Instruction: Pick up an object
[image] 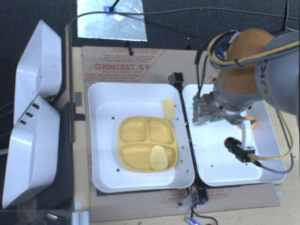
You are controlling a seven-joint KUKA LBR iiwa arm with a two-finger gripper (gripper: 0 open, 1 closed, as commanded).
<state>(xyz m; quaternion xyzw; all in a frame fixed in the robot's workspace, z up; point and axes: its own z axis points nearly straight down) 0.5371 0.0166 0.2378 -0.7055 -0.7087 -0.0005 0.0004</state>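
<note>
1. Lowering into the right bin (225, 172), we have the gripper (202, 112) near that bin's left wall, with a green and an orange scrap of an object (251, 122) peeking out beside the wrist.
2. We cannot tell how far the fingers are spread or whether anything sits between them; the arm hides them.
3. For a clean grasp we judge we should settle squarely over one object and stay off the bin wall.
4. In the left bin (103, 172) lie a yellow divided tray (140, 144), an oval piece (159, 157) in its near compartment, and a second oval piece (168, 109) just beyond its far right corner.
5. Both bins rest on a cardboard sheet (124, 64) on the desk; cables trail across dark carpet (37, 3) beyond.
</note>
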